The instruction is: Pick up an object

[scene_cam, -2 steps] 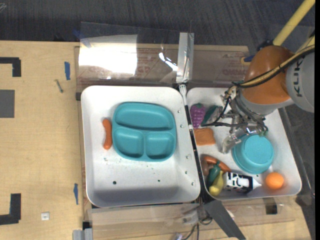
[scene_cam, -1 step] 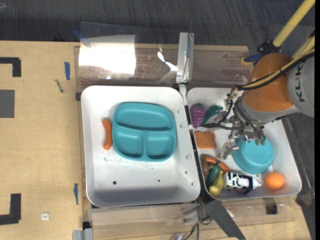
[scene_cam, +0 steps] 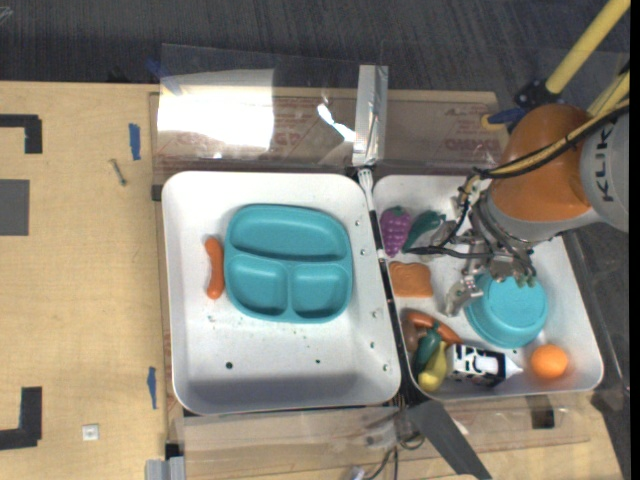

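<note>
My gripper [scene_cam: 487, 265] hangs low over the right bin [scene_cam: 580, 298], at the upper left rim of a teal bowl [scene_cam: 510, 313]. Cables and metal parts blur its tip. Left of it lie a purple grape bunch [scene_cam: 396, 230], a dark green piece [scene_cam: 428, 226] and a tan bread slice [scene_cam: 411, 280]. Along the bin's front sit an orange fruit [scene_cam: 548, 361], a black and white object [scene_cam: 480, 363], and a heap of small toy foods with a yellow banana [scene_cam: 433, 366]. Nothing is visibly held.
The left bin [scene_cam: 190, 348] holds a teal divided plate [scene_cam: 288, 261] and an orange sausage-shaped piece [scene_cam: 214, 267] beside the plate's left edge. A clear plastic sheet [scene_cam: 270, 118] lies behind the bins. The arm's orange band [scene_cam: 540, 168] stands over the right bin's back corner.
</note>
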